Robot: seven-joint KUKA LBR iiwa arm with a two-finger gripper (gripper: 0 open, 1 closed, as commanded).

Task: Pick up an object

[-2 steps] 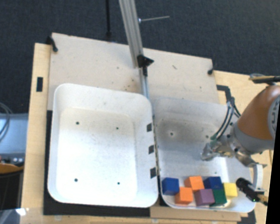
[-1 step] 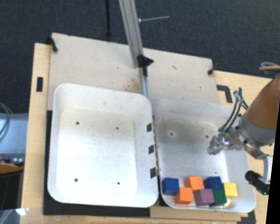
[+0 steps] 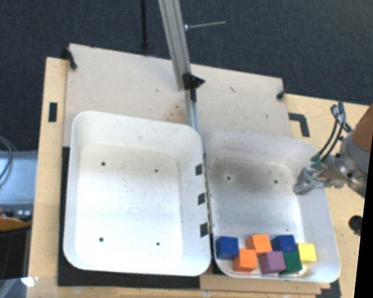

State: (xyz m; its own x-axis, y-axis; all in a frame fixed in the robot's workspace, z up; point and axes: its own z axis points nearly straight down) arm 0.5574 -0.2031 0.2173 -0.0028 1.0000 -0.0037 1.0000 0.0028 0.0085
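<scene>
Hand: the hand point(image 3: 304, 182) hangs at the far right edge of the right bin point(image 3: 250, 180), over the bin's rim, well apart from the blocks; whether it is open or closed I cannot tell at this size, and nothing shows in its grip.
Arm: it reaches in from the right, with only its wrist end and cables in sight.
Blocks: the candidates for picking sit bunched in the near right corner of the right bin, pressed against its wall, probably because the sloped sides gather them there.
Cluster make-up: a blue block point(image 3: 227, 246) on the left, two orange blocks point(image 3: 261, 242) and point(image 3: 246, 259), a purple block point(image 3: 271, 261), a green block point(image 3: 293, 262), a second blue block point(image 3: 285, 243) and a yellow block point(image 3: 307, 252), most of them touching.
Look: small, plain-coloured cubes, matt, with crisp edges.
Left bin: the left bin point(image 3: 134, 192) lies beside the right one on the counter point(image 3: 155, 296).
Judgement: the tight packing leaves little room around any block, so the outer blue or yellow one looks easiest.
</scene>
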